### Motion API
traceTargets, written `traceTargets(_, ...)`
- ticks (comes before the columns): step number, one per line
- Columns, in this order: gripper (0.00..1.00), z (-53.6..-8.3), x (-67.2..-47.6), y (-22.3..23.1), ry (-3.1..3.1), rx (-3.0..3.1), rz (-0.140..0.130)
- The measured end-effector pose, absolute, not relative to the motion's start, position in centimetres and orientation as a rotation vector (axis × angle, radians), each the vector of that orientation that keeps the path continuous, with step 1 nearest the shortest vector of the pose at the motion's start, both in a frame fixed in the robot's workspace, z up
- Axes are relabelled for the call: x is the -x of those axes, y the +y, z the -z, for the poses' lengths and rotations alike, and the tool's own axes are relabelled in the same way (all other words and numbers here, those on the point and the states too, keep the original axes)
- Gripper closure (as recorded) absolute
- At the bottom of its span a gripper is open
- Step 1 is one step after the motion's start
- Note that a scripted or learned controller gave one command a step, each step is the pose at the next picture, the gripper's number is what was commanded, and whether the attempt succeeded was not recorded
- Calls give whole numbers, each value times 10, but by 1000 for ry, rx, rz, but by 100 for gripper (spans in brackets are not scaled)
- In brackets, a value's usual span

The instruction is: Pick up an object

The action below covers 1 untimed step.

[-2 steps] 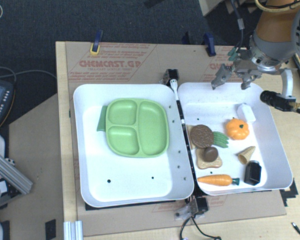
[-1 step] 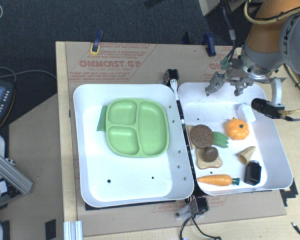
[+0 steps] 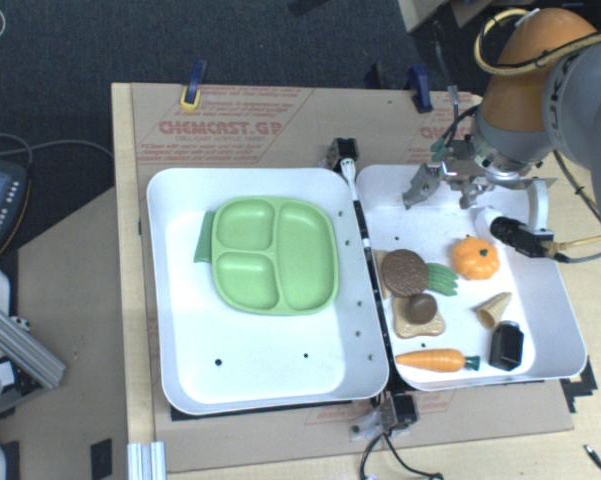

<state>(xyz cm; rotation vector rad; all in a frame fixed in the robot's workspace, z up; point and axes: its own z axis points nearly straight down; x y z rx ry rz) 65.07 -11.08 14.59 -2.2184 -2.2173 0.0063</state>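
Two white bins are sitting side by side: the left bin [image 3: 170, 298] is holding one green divided plate [image 3: 275, 254], the right bin [image 3: 555, 313] six small toys, including one orange pumpkin [image 3: 475, 257] mid-right; the gripper [image 3: 442, 183] is hovering upper right, fingers spread, grasping nothing

Orange pumpkin [image 3: 475, 257], carrot [image 3: 432, 361], brown cookies [image 3: 405, 271], black block [image 3: 507, 346]: all in rt bin [image 3: 555, 313].

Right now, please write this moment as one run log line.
jaws: open, above right bin, holding nothing | toy pumpkin: in bin | green plate: left bin
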Motion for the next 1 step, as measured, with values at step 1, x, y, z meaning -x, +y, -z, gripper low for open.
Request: traceTargets(1,0,-101,-650,-104,-2218,2217,-6)
